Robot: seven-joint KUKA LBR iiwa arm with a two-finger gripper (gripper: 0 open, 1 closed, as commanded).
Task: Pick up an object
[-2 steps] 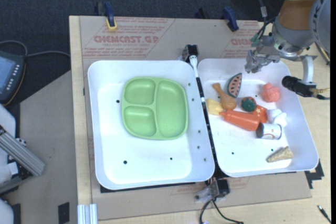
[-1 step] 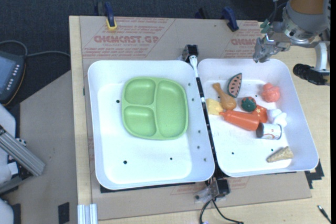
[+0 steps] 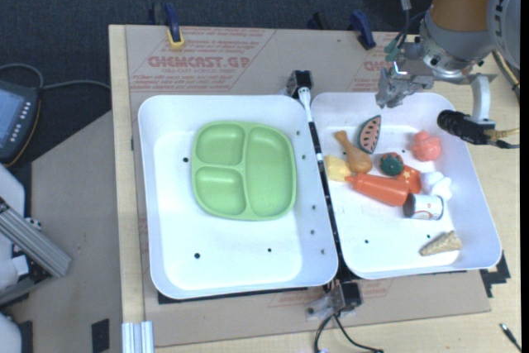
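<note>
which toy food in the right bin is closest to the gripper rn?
The watermelon slice, red with a green rind, lying just below the gripper near the bin's upper edge. The drumstick, carrot and pink piece lie farther away.

The bench [image 3: 124, 178] carries a brown board [image 3: 240, 54] printed with red lettering. Two shallow white bins rest side by side on the board, their inner edges touching. The left bin [image 3: 165, 244] lies left of the right bin [image 3: 471, 236]. Two blue clamps [image 3: 172, 19] grip the board's far edge.
</note>
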